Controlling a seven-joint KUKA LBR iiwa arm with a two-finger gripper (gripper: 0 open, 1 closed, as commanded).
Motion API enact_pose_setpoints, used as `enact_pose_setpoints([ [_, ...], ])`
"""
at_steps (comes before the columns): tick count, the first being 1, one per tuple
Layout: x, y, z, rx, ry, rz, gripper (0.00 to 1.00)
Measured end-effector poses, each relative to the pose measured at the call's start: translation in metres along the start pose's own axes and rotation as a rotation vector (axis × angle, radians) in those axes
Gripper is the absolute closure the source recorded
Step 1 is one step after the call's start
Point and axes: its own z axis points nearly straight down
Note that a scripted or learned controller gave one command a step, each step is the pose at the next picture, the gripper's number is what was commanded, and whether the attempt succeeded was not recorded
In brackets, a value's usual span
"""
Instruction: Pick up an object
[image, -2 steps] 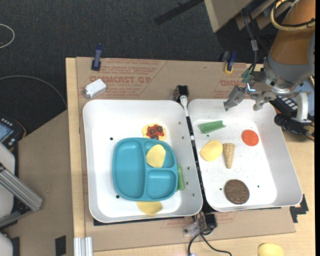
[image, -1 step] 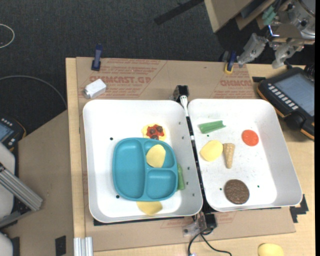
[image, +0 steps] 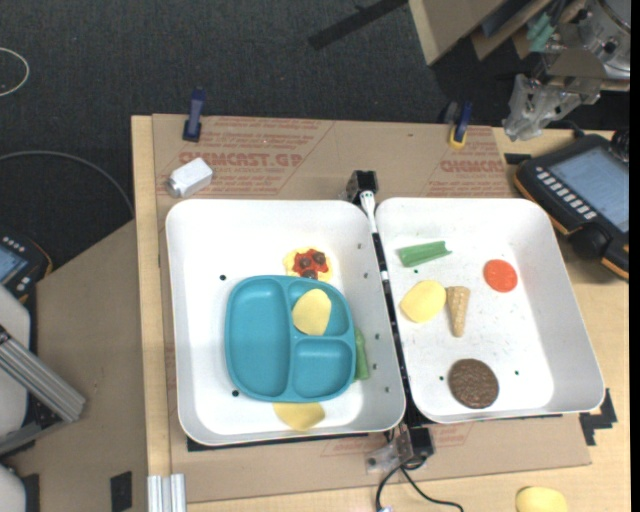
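The right bin (image: 560, 330) holds a green strip (image: 422, 253), an orange-red disc (image: 500, 275), a yellow lump (image: 422, 300), a tan cone (image: 458, 308) and a brown disc (image: 472, 382). In the left bin (image: 195, 300) lies a teal divided tray (image: 270, 345) with a yellow piece (image: 312, 311) in its upper right compartment. A yellow and red piece (image: 309, 262) lies behind the tray, another yellow piece (image: 299, 413) pokes out at its front, and a green sliver (image: 361, 355) lies along its right side. My gripper (image: 527, 108) hangs beyond the right bin's far edge, well away from every object.
A white block (image: 190, 177) lies on the cardboard behind the left bin. Blue clamps (image: 194, 115) (image: 460, 125) hold the board's far edge. A black pendant (image: 585, 195) sits just right of the right bin. A yellow object (image: 540, 498) lies off the board at the front right.
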Motion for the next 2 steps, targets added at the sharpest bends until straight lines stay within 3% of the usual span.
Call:
enact_pose_setpoints([
  [1,0.029,-0.003,-0.096,-0.006,0.002,-0.002,1.00],
  [2,0.048,-0.133,-0.025,0.017,0.005,0.000,1.00],
])
